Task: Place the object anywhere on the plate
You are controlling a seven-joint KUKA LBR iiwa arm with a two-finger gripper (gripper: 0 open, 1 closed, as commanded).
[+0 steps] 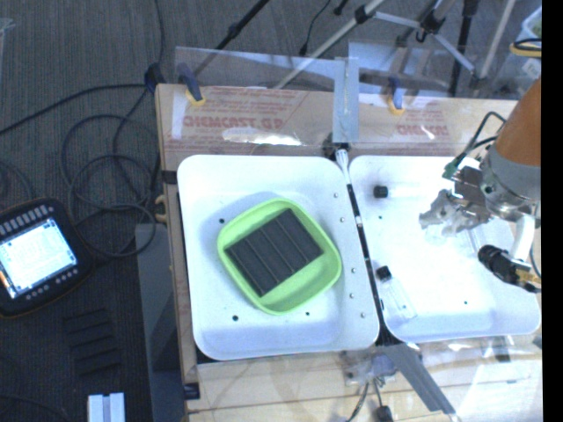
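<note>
camera view, from above: two white bins (198, 323) side by side. well left of the claw (444, 215), a green plate (325, 275) carries a dark ribbed slab (273, 251), long axis slanting up to the right. claw hangs over the right bin; its opening cannot be told.

Robotics lab, grey carpeted floor (79, 51), loose black cables (88, 161) trailing across it, black handheld control pendant with lit screen (35, 253), metal tripod legs (405, 11), clear plastic shields (264, 99) clamped behind wooden bench (171, 130)
</note>
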